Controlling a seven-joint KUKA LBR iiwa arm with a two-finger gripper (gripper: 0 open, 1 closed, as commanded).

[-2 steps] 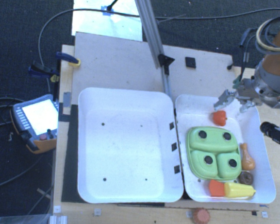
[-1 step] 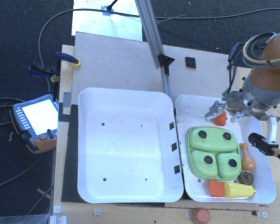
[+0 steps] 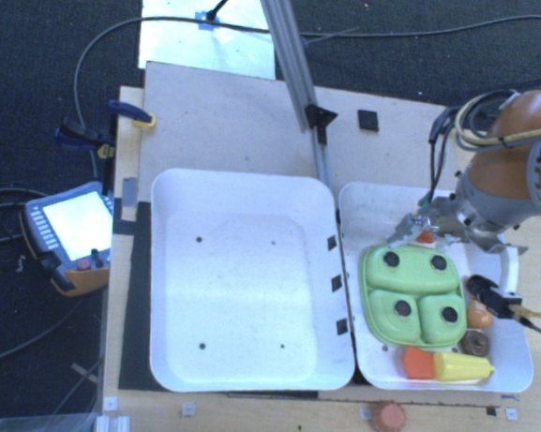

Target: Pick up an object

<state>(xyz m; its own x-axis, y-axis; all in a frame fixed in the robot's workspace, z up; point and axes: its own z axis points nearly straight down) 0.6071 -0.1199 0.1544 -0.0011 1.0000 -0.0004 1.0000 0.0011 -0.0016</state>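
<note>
The right bin [image 3: 355,218] holds a green moulded piece [image 3: 412,293] with black dots. In front of it lie an orange block [image 3: 418,362] and a yellow object [image 3: 462,368]. A brown ring [image 3: 474,343] and an orange ball [image 3: 478,317] sit by the bin's right wall. My gripper [image 3: 418,229] hangs low over the back of this bin, just behind the green piece. A small red object [image 3: 426,238] shows right under it; whether it is held is unclear.
The left bin [image 3: 237,278] sits beside the right one. A metal pole [image 3: 294,57] slants over the bench behind the bins. A black part with a cable [image 3: 489,295] hangs off the arm over the right bin's edge. A red disc [image 3: 387,417] lies before the bins.
</note>
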